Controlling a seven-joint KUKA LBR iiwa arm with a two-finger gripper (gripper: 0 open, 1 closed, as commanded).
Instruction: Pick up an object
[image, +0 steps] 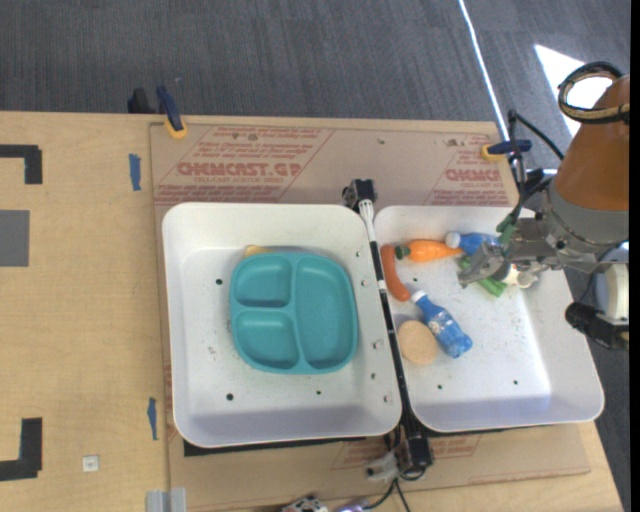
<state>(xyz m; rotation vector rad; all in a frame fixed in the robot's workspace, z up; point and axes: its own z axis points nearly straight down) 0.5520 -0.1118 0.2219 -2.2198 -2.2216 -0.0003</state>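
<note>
The right bin holds several small objects. An orange carrot lies at its back left, with a red sausage just left of it by the bin's wall. A blue bottle lies slanted near the middle, and a tan round piece touches its left side. My gripper hangs low over the back of this bin, right of the carrot. A green piece pokes out from under it and a small blue object sits just behind it. The grey wrist hides what lies directly below.
The left bin carries a teal divided plate in its middle. A black clip stands at the back where the two bins meet. The front right of the right bin is bare white floor.
</note>
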